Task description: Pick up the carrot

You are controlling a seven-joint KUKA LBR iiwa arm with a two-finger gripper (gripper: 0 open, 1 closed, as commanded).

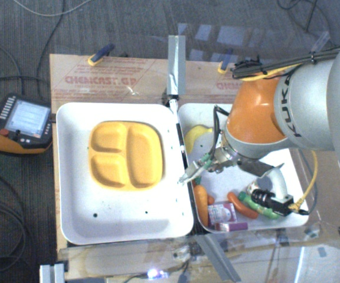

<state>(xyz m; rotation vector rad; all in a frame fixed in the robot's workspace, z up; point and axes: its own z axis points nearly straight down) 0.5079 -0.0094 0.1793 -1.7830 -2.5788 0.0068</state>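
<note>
The carrot (201, 204) lies in the right bin (289, 158), close along its left wall and toward the near left corner, just below the claw (192, 173) as the camera sees it. Its upper end sits just beside the claw's tip, and whether the two touch cannot be told from this slant. The claw points left and slightly down, hanging over the ridge between the two bins, with the arm (258, 114) and its orange band filling the middle of the right bin behind it. Whether the claw is open or closed cannot be told; nothing is seen gripped in it. The carrot is orange, long and slim, lying roughly lengthwise from far to near, its near end next to a pink box (223, 214). Right of the box lie a red thing (241, 204) and a green thing (265, 212), both elongated and close together. A yellow round thing (195, 137) rests at the far left of the same bin, above the claw. The left bin (75, 205) bears a yellow tray (127, 154) with three compartments, well apart from the carrot
</note>
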